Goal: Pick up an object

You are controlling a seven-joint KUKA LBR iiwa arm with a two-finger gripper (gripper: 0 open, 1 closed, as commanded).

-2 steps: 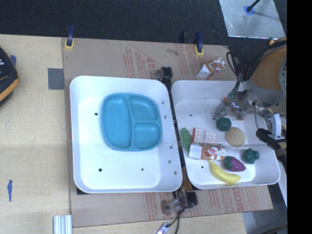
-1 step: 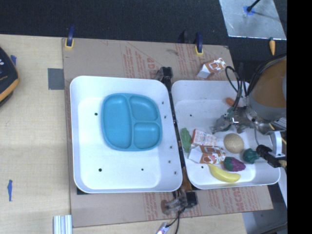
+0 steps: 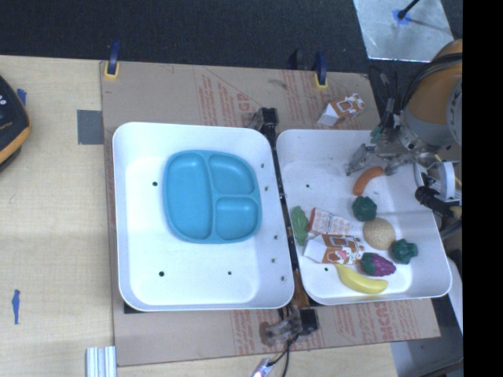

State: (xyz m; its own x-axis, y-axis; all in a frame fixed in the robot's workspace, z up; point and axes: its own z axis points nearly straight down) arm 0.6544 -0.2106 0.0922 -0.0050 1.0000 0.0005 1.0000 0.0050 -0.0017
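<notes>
You are looking down at a slant on one bench with two shallow white bins set side by side on brown cardboard. The left bin (image 3: 134,210) holds one thing: a light blue divided plate (image 3: 211,195) with three compartments, lying flat in the bin's upper middle.

The right bin (image 3: 314,151) holds the loose objects. Count them: one orange sausage-shaped piece (image 3: 366,179) in the upper part; two dark green broccoli-like pieces, one (image 3: 364,207) just below the orange piece and one (image 3: 404,250) at the lower right; one tan round piece (image 3: 379,232) between them; one purple piece (image 3: 378,265) touching one yellow banana (image 3: 361,280) along the bottom edge; one long green piece (image 3: 299,224) against the left wall; and two small white cartons with brown-red printing (image 3: 328,222) (image 3: 339,250) in the middle. Their printing is too small to read.

One more small carton (image 3: 341,110) lies outside the bins, on the cardboard in the upper right of the frame. The cardboard carries faint red lettering that you cannot make out.

The gripper (image 3: 385,154) sits at the upper right of the right bin, just above the orange piece, with the grey arm and its orange band (image 3: 432,93) behind it. Whether its fingers are spread or closed cannot be told, and no object can be seen between them.
</notes>
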